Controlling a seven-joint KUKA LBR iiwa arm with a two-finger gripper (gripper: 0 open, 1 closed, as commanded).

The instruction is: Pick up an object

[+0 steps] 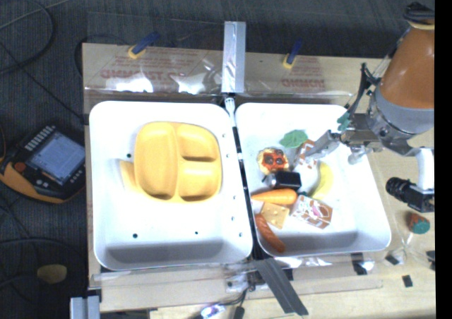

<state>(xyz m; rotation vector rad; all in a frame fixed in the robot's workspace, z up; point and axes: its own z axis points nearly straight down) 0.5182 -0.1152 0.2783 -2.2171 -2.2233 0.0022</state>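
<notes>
The right bin [367, 190] holds several small things: a green leaf-shaped piece [294, 138], a round orange and red toy [274, 160], a black block [284, 180], a yellow banana [324, 181], an orange carrot [274, 197], a patterned red and white packet [311, 212], a tan wedge [277, 216] and a red sausage [269, 234]. My gripper [308, 153] reaches in from the right and hangs low over the middle of this pile, between the green piece and the banana, just right of the round toy. Nothing shows between its tips.
In the left bin [106, 190] lies a yellow divided tray [176, 159]. A metal strip [234, 56] runs along the divide behind the bins. An orange-edged handset [46, 162] lies on the floor to the left.
</notes>
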